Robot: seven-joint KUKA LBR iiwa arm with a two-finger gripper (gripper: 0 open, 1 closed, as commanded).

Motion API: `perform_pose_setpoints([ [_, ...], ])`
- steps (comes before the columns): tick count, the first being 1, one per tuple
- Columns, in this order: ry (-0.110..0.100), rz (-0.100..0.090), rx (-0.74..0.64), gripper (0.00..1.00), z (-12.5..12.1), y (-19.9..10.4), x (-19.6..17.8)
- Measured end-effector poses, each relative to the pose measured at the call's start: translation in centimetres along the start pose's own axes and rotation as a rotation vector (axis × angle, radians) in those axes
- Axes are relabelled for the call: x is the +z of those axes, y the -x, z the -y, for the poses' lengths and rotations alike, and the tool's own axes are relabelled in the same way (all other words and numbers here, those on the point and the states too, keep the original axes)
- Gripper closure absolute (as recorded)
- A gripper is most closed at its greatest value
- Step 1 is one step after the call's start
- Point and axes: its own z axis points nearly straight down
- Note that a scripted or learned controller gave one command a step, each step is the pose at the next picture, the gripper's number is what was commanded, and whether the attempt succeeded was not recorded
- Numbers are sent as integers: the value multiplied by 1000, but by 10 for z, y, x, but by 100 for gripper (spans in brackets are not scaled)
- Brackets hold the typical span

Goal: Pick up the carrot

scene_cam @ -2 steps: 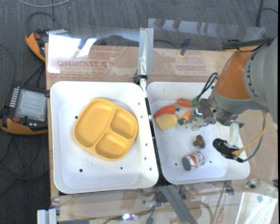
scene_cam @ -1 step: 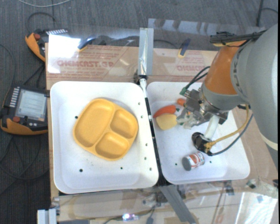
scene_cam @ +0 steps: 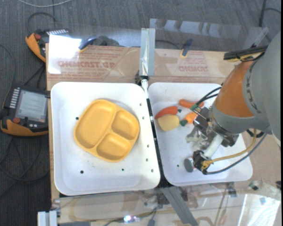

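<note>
**Closing on the carrot from above**

Judged to be at the approach stage. Best done by lining up across the narrow width of the carrot point(scene_cam: 191, 118), dropping straight down, and steering clear of the pale round piece point(scene_cam: 168, 122) at its 9 o'clock. Lying in the right bin point(scene_cam: 172, 150), upper middle, green end toward 8 o'clock. Seen from the claw point(scene_cam: 196, 132), just beside it at about 11 o'clock, partly tucked under the wrist. Cannot tell how wide the claw stands or whether anything is gripped.

Orange carrot point(scene_cam: 191, 117), yellow plate point(scene_cam: 107, 129), white bins point(scene_cam: 61, 140)
</note>
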Motion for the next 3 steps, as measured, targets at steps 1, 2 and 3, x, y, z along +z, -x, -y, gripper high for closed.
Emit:
perform_pose_setpoints([
  [1,3,2,429,100,-27,38,19],
  [2,5,0,-229,100,-14,21,-23],
  [3,3,2,298,100,-24,-22,0],
])
